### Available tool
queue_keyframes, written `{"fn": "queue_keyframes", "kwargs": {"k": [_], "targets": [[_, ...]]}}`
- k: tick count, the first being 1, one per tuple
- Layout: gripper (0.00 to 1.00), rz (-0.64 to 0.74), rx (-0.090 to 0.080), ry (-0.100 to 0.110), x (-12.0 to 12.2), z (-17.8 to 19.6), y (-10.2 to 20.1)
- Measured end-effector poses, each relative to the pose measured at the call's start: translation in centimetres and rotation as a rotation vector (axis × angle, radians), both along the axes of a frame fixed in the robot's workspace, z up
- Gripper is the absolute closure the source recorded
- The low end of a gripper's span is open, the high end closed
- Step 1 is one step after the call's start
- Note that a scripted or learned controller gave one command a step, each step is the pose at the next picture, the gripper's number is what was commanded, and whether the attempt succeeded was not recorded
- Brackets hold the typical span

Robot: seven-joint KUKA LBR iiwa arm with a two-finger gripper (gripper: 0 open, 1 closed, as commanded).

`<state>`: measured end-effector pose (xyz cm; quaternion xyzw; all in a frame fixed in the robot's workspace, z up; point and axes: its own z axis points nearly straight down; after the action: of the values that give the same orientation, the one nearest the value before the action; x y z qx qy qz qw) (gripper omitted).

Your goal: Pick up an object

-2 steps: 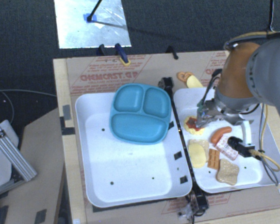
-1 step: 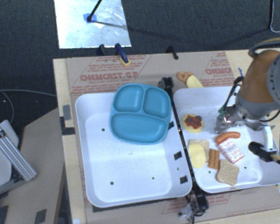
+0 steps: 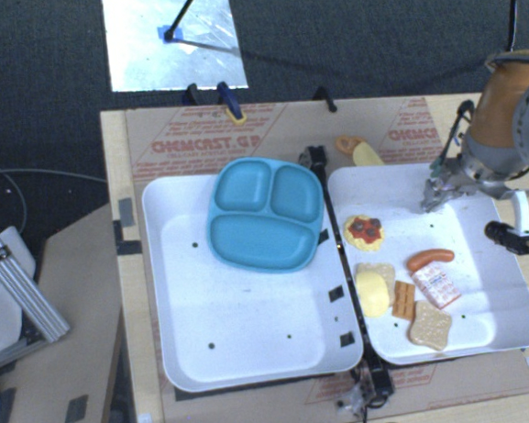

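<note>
My gripper (image 3: 432,199) hangs over the right bin's (image 3: 509,323) far end (how wide it stands, I cannot tell), the pickup undone: 1 sausage (image 3: 431,259) and its neighbours lie untouched nearby.

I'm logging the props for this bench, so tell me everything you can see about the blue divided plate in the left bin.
The blue divided plate is a light blue tray with rounded corners, smooth and plastic-looking. Raised ridges split it into three compartments: two smaller ones along its far side and one long one along its near side. It holds nothing. It sits turned at a slight angle in the far right part of the left bin, its right edge overlapping the divider between the bins. Nothing else touches it.
</note>
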<state>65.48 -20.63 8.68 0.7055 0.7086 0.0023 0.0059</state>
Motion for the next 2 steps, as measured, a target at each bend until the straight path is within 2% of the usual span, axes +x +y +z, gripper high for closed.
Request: {"fn": "queue_keyframes", "kwargs": {"k": [1,2], "targets": [[1.00,-0.008,0.006,0.018,-11.1,-0.3,0.1],[1.00,-0.003,0.005,0.008,-10.5,0.8,0.2]]}}
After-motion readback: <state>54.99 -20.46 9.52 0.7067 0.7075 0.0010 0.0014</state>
